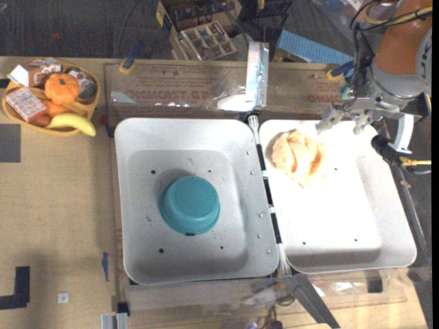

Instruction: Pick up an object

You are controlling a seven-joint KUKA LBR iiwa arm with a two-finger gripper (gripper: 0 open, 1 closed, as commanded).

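A teal upturned bowl (191, 205) lies in the middle of the left bin (137, 156). A pale orange crumpled, bun-like object (296, 155) lies at the back left of the right bin (357, 218). My gripper (345, 117) hangs over the right bin's back edge, to the right of the orange object and apart from it. Its two fingers are spread, with nothing between them. The grey arm with its orange band (405, 33) rises to the upper right.
A wicker basket (48, 96) with a small pumpkin, a banana and packets stands at the far left of the bench. A clear plastic sheet and upright divider (255, 74) sit behind the bins. Cables and boxes lie beyond the bench.
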